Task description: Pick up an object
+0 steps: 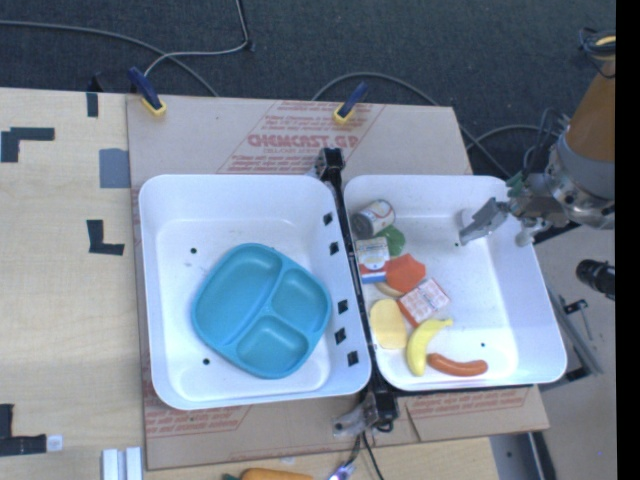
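White bins sit side by side: the left bin (160, 268) holds a blue divided tray (262, 310), the right bin (520, 318) toys, a banana (424, 342) among them. The gripper (500, 218) hangs above, jaws open, empty.

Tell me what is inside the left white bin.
The left white bin holds one light blue, three-compartment plastic tray, lying flat. Whatever sits beneath the tray is covered.
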You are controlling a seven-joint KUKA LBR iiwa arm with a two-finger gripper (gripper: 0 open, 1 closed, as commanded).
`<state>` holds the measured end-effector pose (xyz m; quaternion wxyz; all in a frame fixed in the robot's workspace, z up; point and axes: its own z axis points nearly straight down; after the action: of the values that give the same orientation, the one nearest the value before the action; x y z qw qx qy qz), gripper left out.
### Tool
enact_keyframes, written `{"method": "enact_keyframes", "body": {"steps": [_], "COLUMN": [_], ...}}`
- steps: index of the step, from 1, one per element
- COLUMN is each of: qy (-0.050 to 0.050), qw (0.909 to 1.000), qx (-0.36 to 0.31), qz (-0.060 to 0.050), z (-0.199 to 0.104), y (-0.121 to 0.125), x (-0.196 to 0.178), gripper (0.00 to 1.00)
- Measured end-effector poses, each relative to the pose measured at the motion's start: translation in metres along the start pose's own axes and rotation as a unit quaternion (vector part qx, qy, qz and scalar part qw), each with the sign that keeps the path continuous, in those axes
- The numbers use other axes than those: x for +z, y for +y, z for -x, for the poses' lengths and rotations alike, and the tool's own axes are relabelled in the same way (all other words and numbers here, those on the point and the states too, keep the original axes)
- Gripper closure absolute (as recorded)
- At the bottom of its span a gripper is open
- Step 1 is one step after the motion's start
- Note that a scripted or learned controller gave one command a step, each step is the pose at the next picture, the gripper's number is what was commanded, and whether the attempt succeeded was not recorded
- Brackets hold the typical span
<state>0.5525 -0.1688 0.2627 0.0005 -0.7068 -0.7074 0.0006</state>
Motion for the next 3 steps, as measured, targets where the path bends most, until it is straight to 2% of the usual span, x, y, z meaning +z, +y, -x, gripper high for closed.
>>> {"method": "enact_keyframes", "body": {"steps": [1,2,3], "qy": [0.001,0.000,-0.001], "qw": [1.0000,1.0000,1.0000], "qx": [0.000,0.001,0.000], "qz": [-0.002,0.001,0.004], "z": [-0.044,-0.065,-0.071], "y": [-0.070,-0.068,0.007], "x": [0.122,0.177,0.176], "gripper": [0.00,0.00,0.00]}}
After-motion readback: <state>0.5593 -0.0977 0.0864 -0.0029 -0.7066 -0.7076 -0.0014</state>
